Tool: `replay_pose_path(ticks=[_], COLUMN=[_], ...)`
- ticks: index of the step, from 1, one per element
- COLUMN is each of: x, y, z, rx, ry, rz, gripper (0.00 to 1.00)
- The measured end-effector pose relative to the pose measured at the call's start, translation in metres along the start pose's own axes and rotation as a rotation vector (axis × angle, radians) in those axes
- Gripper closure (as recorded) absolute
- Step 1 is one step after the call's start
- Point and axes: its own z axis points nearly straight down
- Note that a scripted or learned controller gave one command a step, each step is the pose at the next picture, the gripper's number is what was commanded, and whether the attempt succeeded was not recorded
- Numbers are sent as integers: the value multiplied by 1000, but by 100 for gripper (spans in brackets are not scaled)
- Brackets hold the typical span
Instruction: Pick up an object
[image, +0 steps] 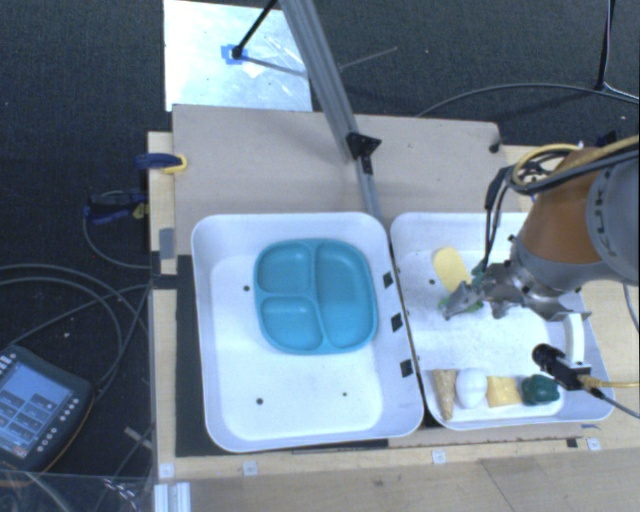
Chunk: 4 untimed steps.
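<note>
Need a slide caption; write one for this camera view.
Gripper hovers in the right bin by a yellow piece; the blue tray sits left.

Two shallow white plastic bins (300, 425) are showing a smooth, faintly glossy finish. Left of the dull grey metal gripper (462, 300), a teal divided plastic plate (315, 295) is looking smooth and satiny. Just above the gripper, a pale yellow matt oval piece (450, 266) is lying. The tan bench board (280, 160) is appearing matt.

Single fixed camera above bench (300, 160), slanted down, both bins (230, 400) framed
</note>
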Motion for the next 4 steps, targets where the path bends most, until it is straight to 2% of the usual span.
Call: replay_pose_path(ticks=[1,2,3,4], x=[0,9,9,62], y=[2,5,6,-5], z=[-15,-75,-83,-97], rx=[-8,-12,-8,-6], ry=[-1,-2,-1,2], rz=[0,-7,-6,-12], gripper=[100,100,100,100])
